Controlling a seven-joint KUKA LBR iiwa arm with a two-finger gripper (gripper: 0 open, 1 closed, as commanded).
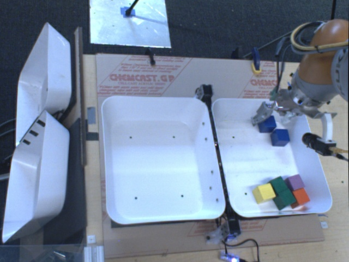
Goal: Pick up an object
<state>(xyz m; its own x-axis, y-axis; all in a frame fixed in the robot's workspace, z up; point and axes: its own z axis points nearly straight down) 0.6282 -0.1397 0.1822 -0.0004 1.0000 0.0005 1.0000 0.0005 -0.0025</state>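
- Reaching in from the upper right of the frame, the gripper (265, 113) was seen low over the right bin (240, 162), just above a blue block (267, 125); whether its fingers were spread or closed could not be told.
- A second blue block (280, 137) lay just beside the first, probably close enough to hinder a clean grasp.
- A cluster of yellow block (265, 192), green blocks (282, 192), purple block (295, 181) and orange block (300, 197) was packed at the bin's lower right, a harder target by this judgement.
- The left bin (163, 157) was left aside.

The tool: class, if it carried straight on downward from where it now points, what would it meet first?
Most likely the nearer blue block, right beneath the tool. Depth is unclear, so contact cannot be judged. The second blue block lies beside it, off that line.
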